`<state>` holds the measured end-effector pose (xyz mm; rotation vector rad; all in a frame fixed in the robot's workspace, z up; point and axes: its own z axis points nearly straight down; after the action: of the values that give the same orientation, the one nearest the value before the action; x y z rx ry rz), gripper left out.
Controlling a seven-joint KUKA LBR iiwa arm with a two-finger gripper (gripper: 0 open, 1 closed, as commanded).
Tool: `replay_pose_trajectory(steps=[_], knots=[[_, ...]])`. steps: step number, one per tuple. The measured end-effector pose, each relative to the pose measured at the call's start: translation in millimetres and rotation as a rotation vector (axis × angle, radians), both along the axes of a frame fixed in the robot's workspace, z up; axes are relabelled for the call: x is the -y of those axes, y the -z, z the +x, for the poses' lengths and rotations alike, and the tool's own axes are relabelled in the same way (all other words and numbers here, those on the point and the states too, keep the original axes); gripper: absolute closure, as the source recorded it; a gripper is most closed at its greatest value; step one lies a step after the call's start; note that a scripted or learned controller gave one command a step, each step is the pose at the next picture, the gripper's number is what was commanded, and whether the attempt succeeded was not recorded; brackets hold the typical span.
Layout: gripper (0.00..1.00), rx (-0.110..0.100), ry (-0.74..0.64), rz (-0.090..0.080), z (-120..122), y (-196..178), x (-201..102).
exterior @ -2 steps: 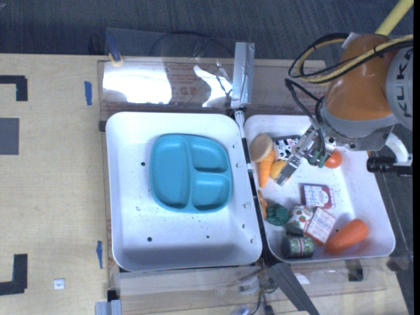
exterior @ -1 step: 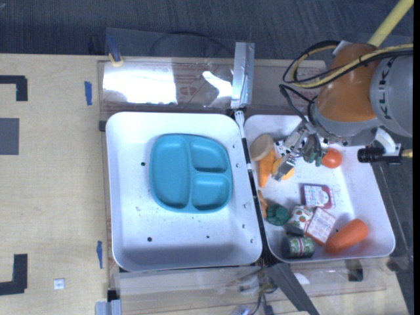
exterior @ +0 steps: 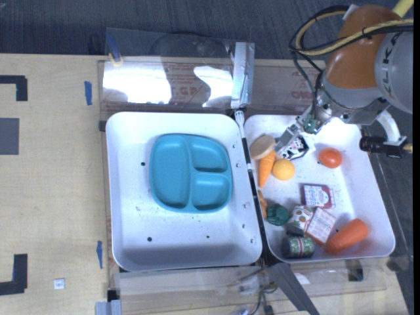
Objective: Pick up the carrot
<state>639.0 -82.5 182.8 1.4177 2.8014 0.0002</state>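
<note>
A slim orange carrot (exterior: 265, 169) lies in the right bin (exterior: 380, 195) against its left wall, pointing toward the front. A beige rounded piece (exterior: 262, 146) sits at its far end and a yellow-orange ball (exterior: 283, 170) touches its right side. My gripper (exterior: 291, 144) hangs low over the bin's back left part, just right of and behind the carrot's top and a little above the ball. Nothing shows as held. A thicker orange-red tapered vegetable (exterior: 346, 235) rests at the bin's front right.
The right bin also holds a red tomato (exterior: 330, 157), small printed packets (exterior: 316, 195), a dark green item (exterior: 277, 214) and a small can (exterior: 299, 245). In the left bin (exterior: 131, 228) lies a blue divided plate (exterior: 191, 172). A clear sheet (exterior: 170, 77) stands behind.
</note>
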Motion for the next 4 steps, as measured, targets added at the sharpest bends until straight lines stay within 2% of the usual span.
replay_pose_trajectory(steps=[1, 2, 3, 4], knots=[[0.0, -0.007, -0.438, 0.003, -8, 1, -18], [0.0, -0.001, -0.412, 0.001, -18, 57, 8], [0.0, 0.034, -0.586, -0.014, 9, 76, 17], [0.0, 0.002, -0.25, 0.0, 13, 0, 5]])
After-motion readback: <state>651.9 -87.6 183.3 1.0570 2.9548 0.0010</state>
